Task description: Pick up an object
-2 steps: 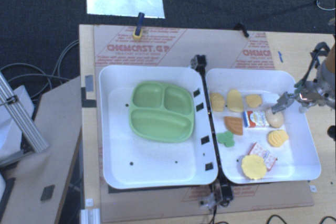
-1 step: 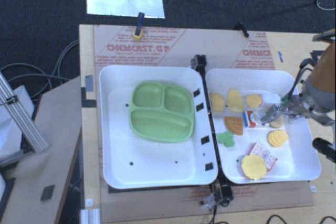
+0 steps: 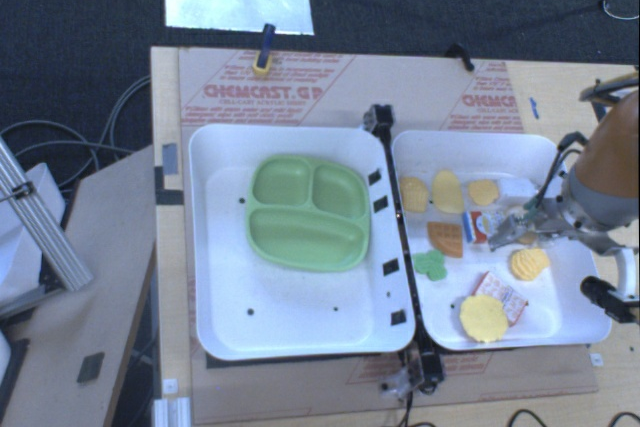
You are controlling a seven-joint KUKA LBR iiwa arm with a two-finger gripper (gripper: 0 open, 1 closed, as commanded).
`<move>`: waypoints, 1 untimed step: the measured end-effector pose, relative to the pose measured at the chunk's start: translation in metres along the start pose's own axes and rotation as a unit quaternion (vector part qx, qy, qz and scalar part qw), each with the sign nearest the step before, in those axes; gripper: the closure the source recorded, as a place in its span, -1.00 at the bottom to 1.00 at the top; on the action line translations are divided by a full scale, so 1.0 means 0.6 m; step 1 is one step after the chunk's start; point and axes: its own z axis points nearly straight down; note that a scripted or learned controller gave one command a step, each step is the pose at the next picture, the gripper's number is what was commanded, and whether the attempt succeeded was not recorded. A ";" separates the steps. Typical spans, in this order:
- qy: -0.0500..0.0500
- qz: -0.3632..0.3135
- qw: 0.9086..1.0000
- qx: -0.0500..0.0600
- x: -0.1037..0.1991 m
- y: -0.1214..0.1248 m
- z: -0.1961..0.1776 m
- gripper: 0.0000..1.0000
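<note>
My arm [image 3: 612, 165] runs off the right edge, so most of it is cut away. My gripper [image 3: 512, 231] blurs into the clutter (finger gap unreadable) and covers part of a small red-and-white packet [image 3: 478, 224], whose print is too small to read.

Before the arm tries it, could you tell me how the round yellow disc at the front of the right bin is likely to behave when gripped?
The yellow disc looks flat and thin, so it probably lies low and is hard to pinch from above. It seems a light toy piece and may slide on the smooth right bin. It overlaps the red-and-white packet, which might shift too.
</note>
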 end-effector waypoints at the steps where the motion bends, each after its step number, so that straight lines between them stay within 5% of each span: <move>1: 0.000 0.000 1.000 -0.001 0.001 0.001 0.024 -1.00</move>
